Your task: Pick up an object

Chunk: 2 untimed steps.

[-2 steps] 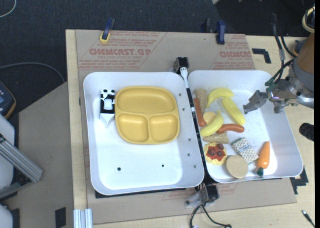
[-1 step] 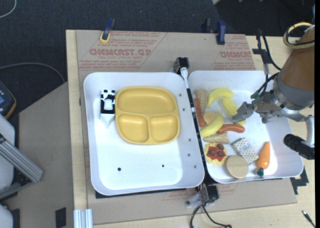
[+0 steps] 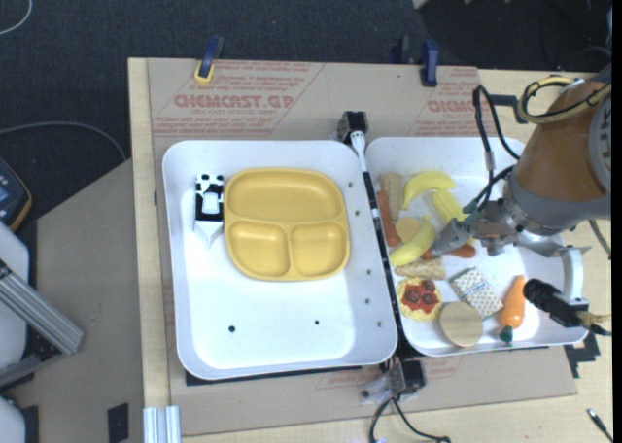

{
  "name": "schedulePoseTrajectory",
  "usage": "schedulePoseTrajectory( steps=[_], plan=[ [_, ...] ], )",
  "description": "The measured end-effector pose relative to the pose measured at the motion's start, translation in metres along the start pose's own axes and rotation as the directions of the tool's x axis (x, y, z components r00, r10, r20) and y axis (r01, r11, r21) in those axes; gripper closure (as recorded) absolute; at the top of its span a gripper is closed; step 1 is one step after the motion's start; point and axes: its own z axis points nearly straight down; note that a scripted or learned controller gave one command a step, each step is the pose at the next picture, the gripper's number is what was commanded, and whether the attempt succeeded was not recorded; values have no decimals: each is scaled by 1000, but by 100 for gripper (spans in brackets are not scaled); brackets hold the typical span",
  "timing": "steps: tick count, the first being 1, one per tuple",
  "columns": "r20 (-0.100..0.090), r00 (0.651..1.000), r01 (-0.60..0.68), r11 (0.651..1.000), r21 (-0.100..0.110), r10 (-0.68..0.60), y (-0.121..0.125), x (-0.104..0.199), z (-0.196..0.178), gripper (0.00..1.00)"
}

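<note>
Two red "CHEMCAST" prints are seen on the board at the frame's top; whether the gripper over the bananas is open cannot be told.

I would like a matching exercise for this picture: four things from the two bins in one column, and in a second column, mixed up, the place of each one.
Things:
1. yellow divided plate
2. carrot
3. banana
4. pizza slice

Places:
A. far part of the right bin
B. left bin, middle
C. right bin, near its right edge
D. right bin, near part, close to the wall between the bins

Pairs: 1-B, 2-C, 3-A, 4-D
</note>
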Motion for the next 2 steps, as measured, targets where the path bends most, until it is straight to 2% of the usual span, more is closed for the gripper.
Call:
schedulePoseTrajectory(
  steps=[1,2],
  plan=[
    [1,1000,-1,1000,-3,1,-1,1,44,0],
    [3,1000,-1,1000,-10,1,1,0,30,100]
  ],
)
